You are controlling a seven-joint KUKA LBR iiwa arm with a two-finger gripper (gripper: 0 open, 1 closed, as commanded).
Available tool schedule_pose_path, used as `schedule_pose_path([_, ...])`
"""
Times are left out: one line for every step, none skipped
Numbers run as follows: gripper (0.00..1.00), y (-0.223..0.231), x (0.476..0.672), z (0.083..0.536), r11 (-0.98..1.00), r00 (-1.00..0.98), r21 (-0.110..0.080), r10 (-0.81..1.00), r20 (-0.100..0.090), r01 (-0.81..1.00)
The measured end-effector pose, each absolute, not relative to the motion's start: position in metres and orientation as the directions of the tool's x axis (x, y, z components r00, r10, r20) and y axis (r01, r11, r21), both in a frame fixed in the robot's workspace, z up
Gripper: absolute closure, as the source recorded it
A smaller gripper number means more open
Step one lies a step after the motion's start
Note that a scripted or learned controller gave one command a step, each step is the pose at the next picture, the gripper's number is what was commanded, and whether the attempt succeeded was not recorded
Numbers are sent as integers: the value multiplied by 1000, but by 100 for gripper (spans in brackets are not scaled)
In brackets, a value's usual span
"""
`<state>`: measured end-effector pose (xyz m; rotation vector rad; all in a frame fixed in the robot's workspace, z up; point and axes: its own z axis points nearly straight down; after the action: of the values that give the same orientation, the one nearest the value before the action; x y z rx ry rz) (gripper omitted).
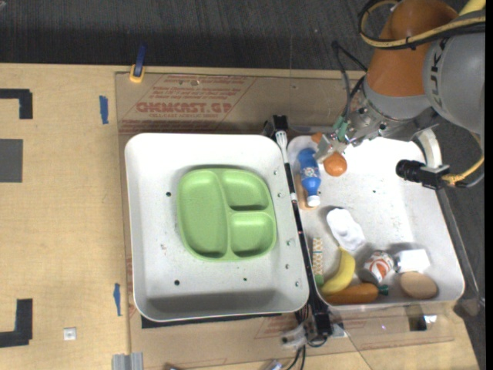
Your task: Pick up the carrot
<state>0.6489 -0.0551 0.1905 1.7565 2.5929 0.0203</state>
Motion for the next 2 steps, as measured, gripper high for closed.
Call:
schedule_pose_path([0, -64, 646, 186, 360, -360, 4, 933, -3, 933])
schedule_pose_path([0, -124, 665, 119, 392, -392, -2, 920, -3, 920])
